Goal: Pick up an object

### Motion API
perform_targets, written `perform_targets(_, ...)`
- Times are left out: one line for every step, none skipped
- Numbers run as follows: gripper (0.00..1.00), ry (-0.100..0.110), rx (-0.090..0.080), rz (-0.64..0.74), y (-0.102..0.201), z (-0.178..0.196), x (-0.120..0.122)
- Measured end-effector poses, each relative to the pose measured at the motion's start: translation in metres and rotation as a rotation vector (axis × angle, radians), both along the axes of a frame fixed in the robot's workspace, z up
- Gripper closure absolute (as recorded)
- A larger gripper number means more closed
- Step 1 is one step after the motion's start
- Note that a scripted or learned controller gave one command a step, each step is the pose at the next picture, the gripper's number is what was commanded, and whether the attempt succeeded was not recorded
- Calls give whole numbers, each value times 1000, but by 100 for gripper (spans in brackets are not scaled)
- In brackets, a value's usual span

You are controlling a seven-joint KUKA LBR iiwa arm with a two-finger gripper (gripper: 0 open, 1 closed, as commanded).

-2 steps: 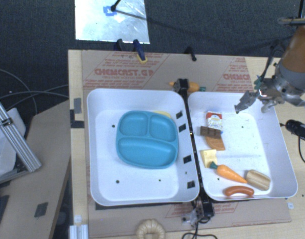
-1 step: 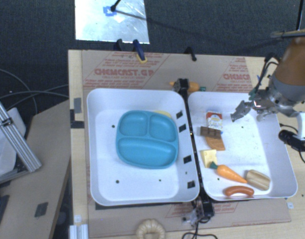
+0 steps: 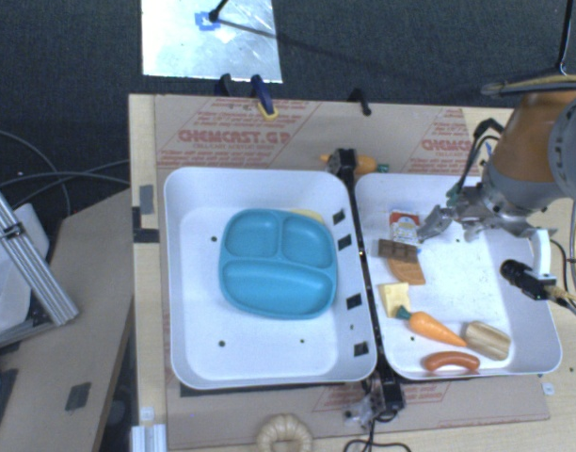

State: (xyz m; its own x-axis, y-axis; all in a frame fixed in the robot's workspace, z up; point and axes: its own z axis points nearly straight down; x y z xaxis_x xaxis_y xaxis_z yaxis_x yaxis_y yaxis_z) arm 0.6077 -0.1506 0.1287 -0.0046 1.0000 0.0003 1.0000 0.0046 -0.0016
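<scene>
My gripper (image 3: 450, 220) hangs over the upper part of the right bin (image 3: 537, 347), just right of a small red and white carton (image 3: 404, 225). Nothing shows in its grasp. Below the carton lie a dark chocolate bar (image 3: 397, 250) and a brown slice of toast (image 3: 408, 271). Further down are a yellow cheese wedge (image 3: 394, 298), a carrot (image 3: 436, 328), a bread roll (image 3: 487, 339) and a red sausage (image 3: 449, 362).
The left bin (image 3: 189, 347) holds a blue divided plate (image 3: 277, 262) with a yellow item (image 3: 309, 216) peeking out behind it. The bins meet at a black-clipped divider (image 3: 361, 281). A beige ring (image 3: 286, 433) lies on the bench's front edge.
</scene>
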Motion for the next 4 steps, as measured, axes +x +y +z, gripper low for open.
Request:
perform_targets(0, -5, 1, -3, 1, -43, 2)
perform_targets(100, -14, 2, -1, 1, -28, 5)
perform_targets(100, -7, -1, -1, 2, 18, 1)
perform_targets(100, -8, -2, 0, 1, 82, 4)
